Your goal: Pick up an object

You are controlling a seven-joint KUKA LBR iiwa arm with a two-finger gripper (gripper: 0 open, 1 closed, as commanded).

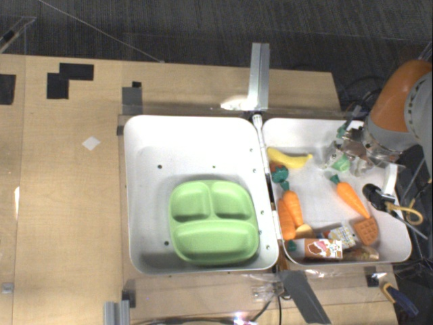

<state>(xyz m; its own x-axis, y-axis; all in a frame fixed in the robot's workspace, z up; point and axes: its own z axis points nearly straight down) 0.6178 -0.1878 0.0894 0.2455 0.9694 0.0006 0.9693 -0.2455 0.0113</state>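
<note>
White plastic bins are set side by side on the bench; the left bin carries a green divided tray, the right bin carries the pickable clutter. The gripper is seen at the right bin's far right corner, low over the floor, w/ the orange band of the arm just behind it. Jaw state cannot be told: the fingertips are lost in metal detail and glare, and nothing is seen held between them.

Candidates: a banana near the far wall, a small teal piece just beside it, two carrots against the divider, a lone carrot approx. mid-bin, a waffle-like biscuit touching its tip, and a brown carton at the near wall. A small green item lies right at the gripper.

Judged step: approach/descent, no grasp yet. The lone carrot is prob. the best target, being closest w/ free floor on both flanks. The jaws should be aligned across its short axis, centred at the thick end, and closed only once the floor is nearly reached. Wall-hugging items should be avoided, since a finger may be blocked by the rim.
</note>
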